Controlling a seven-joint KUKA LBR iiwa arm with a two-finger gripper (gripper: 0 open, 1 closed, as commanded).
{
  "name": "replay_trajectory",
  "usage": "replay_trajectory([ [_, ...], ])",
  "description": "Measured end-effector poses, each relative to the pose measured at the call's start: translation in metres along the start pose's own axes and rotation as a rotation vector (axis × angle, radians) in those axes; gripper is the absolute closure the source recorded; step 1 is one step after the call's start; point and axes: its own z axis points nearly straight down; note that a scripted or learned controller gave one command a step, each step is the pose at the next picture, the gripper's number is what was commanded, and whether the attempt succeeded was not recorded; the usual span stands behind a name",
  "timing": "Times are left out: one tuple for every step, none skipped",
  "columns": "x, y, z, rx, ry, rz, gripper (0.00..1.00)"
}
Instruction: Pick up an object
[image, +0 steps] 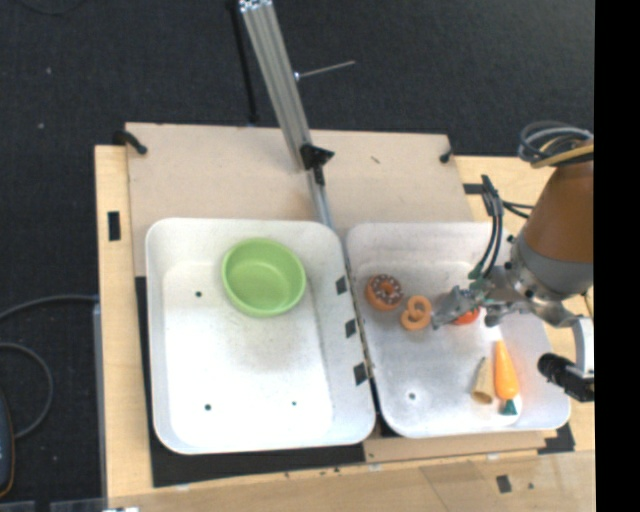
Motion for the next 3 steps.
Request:
replay_trajectory([
  [0.000,0.000,0.000,-0.001,0.000,0.002,0.00],
  [-0.012,0.001,0.052,0.006,-0.002,0.004,0.00],
  [-0.013,0.000,0.105,0.006,-0.002,0.004,0.00],
])
